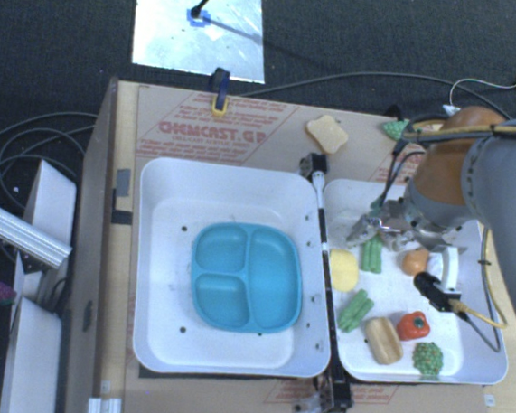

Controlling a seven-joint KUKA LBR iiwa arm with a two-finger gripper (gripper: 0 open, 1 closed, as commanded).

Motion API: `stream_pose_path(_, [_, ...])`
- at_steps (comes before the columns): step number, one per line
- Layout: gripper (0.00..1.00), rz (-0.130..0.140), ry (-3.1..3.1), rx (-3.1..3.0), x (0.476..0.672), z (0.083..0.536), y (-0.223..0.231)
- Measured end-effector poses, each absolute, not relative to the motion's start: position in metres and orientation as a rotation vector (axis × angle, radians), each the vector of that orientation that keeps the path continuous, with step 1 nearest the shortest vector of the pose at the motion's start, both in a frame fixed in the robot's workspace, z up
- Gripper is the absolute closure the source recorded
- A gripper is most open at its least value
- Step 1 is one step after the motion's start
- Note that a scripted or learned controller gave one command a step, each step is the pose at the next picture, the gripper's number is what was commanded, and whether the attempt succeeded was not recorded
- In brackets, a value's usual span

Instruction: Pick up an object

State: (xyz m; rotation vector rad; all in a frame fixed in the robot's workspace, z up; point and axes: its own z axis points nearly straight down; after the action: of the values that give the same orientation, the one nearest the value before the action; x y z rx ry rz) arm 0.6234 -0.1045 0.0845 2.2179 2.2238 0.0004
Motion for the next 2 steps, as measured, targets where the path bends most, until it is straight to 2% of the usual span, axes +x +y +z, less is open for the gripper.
stream_pose_path(1, [0.0, 0.003, 2.225, 2.216, 0.631, 0.085, -0.104])
stream_pose_path(2, [0.0, 0.001, 2.224, 2.218, 0.616, 0.084, -0.095])
